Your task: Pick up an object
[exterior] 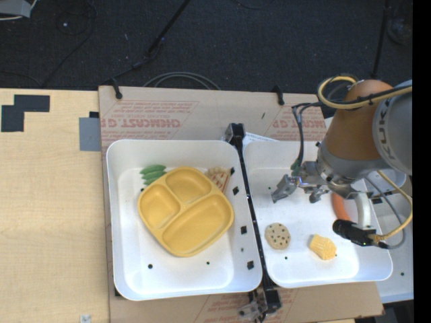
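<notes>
In the right bin (pixel 377 269) lie a round tan cookie with dark chips (pixel 277 235) and a yellow chunk (pixel 323 247) near the front. An orange object (pixel 340 207) sits farther right, partly hidden behind the arm. My gripper (pixel 297 192) hangs over the middle of the right bin, behind and slightly right of the cookie. Its two grey fingers (pixel 281 191) are spread apart and open, with bare white bin floor between them. The grey arm with its orange band (pixel 357 123) reaches in from the right.
The left bin (pixel 121 247) holds a yellow divided plate (pixel 186 210), a green item (pixel 153 173) at its back left and a tan ridged item (pixel 219 177) at its back right. A black divider (pixel 246 207) separates the bins. Cables loop around the arm's wrist (pixel 367 231).
</notes>
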Controlling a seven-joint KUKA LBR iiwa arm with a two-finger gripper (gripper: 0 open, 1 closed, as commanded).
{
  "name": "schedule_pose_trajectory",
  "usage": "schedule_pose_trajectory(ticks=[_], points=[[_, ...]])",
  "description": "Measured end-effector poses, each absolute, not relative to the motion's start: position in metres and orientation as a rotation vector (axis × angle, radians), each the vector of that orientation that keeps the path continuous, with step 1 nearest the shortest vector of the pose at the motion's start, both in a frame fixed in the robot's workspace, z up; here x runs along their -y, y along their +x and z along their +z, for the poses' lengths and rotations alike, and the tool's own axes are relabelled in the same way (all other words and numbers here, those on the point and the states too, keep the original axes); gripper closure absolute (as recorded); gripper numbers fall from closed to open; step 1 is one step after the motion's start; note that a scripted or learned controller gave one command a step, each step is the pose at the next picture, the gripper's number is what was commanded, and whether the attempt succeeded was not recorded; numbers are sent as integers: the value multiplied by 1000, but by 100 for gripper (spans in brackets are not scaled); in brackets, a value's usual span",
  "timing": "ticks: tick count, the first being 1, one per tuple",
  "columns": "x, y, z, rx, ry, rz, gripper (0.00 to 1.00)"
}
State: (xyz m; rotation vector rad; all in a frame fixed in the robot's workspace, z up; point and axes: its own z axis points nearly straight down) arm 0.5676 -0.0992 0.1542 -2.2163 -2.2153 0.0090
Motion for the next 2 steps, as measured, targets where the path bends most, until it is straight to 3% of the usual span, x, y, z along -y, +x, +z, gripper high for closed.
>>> schedule_pose_trajectory(ticks=[1, 2], points=[[89, 562, 100, 2213, -2218, 8, 0], [91, 563, 113, 2208, -2227, 6, 100]])
